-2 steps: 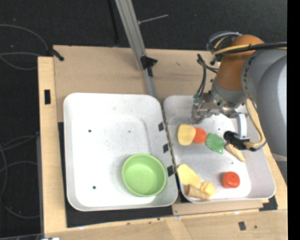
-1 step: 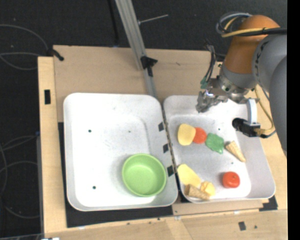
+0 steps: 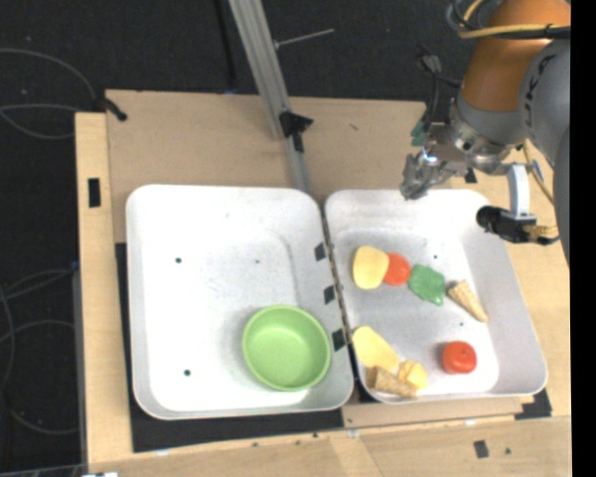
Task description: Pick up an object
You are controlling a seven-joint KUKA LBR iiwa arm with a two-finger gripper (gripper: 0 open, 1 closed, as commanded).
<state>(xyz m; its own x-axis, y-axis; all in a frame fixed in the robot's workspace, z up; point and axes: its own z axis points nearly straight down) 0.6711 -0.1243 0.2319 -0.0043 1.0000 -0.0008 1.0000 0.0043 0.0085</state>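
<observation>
My gripper (image 3: pixel 415 185) hangs over the far rim of the right bin (image 3: pixel 497 256), above and behind the objects; nothing shows between its fingers. In that bin lie a yellow piece (image 3: pixel 370 266) touching a small red-orange piece (image 3: pixel 396 269), a green piece (image 3: pixel 427 285), a tan cone-shaped piece (image 3: pixel 468 300), a red round piece (image 3: pixel 458 357), and at the near edge a yellow piece (image 3: pixel 373 347) beside a tan waffle-like piece (image 3: pixel 399 378).
A green bowl (image 3: pixel 286 347) sits in the near right part of the left bin (image 3: pixel 199 256). A slanted metal pole (image 3: pixel 266 68) rises behind the bins. Bare bench lies beyond the bins' far rims.
</observation>
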